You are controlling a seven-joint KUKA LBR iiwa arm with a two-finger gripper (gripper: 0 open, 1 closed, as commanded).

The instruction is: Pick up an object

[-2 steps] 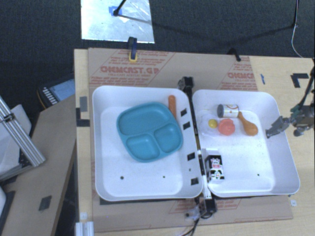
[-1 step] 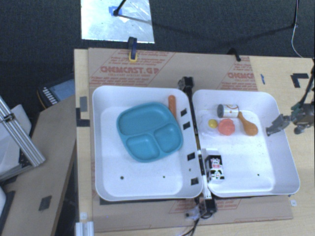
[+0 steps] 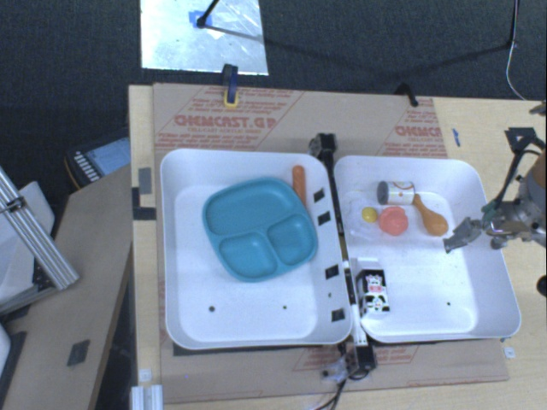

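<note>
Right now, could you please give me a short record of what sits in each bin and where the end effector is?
left bin: blue divided plate; orange carrot-like stick at the plate's far edge
right bin: can, yellow ball, pink round piece, orange pear-shaped toy, black-and-white carton
end effector: over the right bin's right side, holding nothing visible
</note>
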